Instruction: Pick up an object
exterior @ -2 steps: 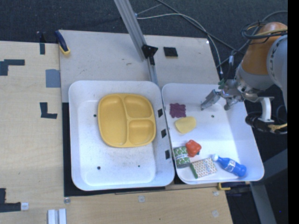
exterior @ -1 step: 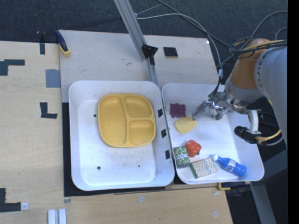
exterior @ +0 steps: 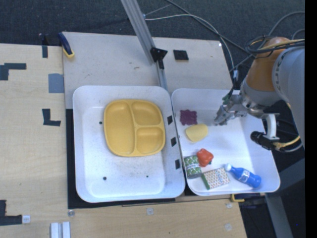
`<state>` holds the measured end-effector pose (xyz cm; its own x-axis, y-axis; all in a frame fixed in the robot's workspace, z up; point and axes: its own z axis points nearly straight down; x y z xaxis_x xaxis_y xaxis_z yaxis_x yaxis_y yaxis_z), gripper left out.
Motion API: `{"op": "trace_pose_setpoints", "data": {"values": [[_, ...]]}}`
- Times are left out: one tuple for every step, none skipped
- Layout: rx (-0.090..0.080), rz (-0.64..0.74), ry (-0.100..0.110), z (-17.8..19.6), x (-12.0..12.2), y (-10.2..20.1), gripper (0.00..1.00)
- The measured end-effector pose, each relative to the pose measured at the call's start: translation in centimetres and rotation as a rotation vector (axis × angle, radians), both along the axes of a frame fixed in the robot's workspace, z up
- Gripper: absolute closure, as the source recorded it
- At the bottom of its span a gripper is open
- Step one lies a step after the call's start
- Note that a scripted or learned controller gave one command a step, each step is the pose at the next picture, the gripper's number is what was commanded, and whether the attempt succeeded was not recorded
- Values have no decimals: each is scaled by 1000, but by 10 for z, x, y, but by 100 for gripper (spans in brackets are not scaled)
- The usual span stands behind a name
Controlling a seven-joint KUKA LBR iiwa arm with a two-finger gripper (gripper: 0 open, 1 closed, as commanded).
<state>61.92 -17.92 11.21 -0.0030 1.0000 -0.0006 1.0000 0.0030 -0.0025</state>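
1. My gripper (exterior: pixel 221 118) hangs over the right bin (exterior: pixel 257 155), near its upper middle, with nothing between its fingers. From this slanted view they look slightly spread, though the dark metal blurs together and I would not swear to it.

2. I judge this the approach step: I am over the bin but have not yet closed on any object.

3. Nearest to my gripper, just to its left and a little toward the camera, lies the pale yellow lump (exterior: pixel 196 132), perhaps a toy lemon or potato. Just above it, also left of my gripper, sits the small purple piece (exterior: pixel 188 116), which may be toy grapes.

4. Further off, below and left of my gripper, are the red toy (exterior: pixel 205 156), the green packet (exterior: pixel 192 166) and the patterned card (exterior: pixel 216 177). The blue bottle (exterior: pixel 245 176) lies on its side well below my gripper.

5. The yellow divided plate (exterior: pixel 134 127) in the left bin (exterior: pixel 89 148) is well apart, far to my left.

6. The next move calls for shifting left over the yellow lump, lowering with the fingers wide enough to straddle it, then closing. Its rounded shape could slip out, so I should centre on it well.
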Motion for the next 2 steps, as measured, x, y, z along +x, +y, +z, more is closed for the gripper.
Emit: {"op": "trace_pose_setpoints", "data": {"values": [[-1,-1,-7,61,7,3,100],[-1,-1,-7,117,13,-5,100]]}}
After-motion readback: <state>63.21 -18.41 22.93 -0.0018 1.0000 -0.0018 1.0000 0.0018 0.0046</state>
